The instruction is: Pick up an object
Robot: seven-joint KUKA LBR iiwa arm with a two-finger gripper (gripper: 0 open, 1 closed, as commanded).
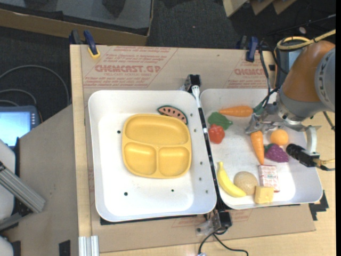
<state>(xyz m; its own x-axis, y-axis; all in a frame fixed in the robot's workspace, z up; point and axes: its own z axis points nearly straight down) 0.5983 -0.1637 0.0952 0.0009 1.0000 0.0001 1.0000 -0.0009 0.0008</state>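
On the counter [133, 63], the left bin [106, 185] holds a yellow divided plate [156, 145] with a watermelon slice [172, 112] at its far edge. The right bin [298, 191] holds a strawberry [216, 134], banana [229, 182], two carrots [236, 111] and grapes [277, 153]. The gripper [259, 126] hangs over the nearer carrot [258, 146]; whether its jaws are open I cannot tell.
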